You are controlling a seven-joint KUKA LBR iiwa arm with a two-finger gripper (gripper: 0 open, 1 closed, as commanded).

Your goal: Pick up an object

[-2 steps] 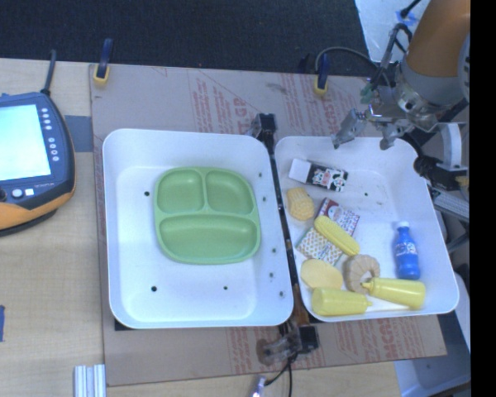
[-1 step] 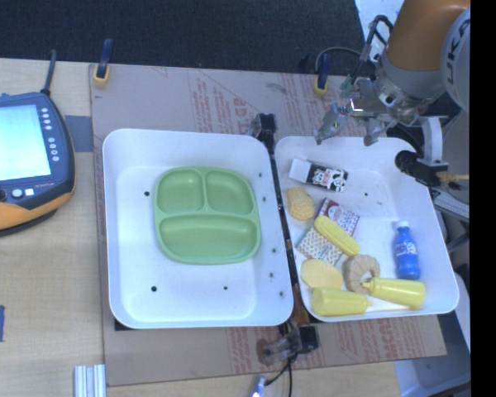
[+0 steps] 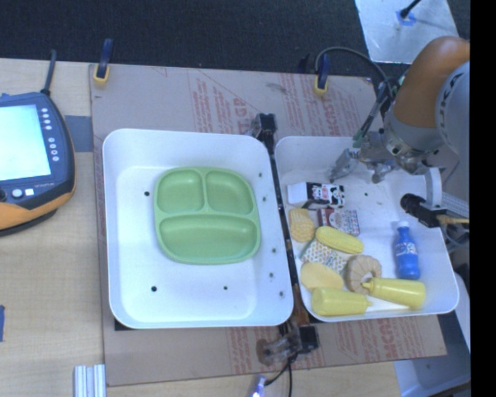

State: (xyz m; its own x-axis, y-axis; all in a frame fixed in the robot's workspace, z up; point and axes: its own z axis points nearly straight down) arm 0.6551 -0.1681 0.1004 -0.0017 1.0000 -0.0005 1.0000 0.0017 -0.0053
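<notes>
The right bin holds a pile of toy items: a blue bottle, a yellow bottle, a corn cob, a yellow block, a round biscuit-like piece and a black-and-white packet. My gripper hangs over the far part of this bin, above bare white floor, to the right of the packet. Nothing shows between its fingers.
The left bin carries a green divided plate. A teach pendant lies on the bench at far left. Clamps hold the cardboard sheet at the back edge. A black clip sits between the bins.
</notes>
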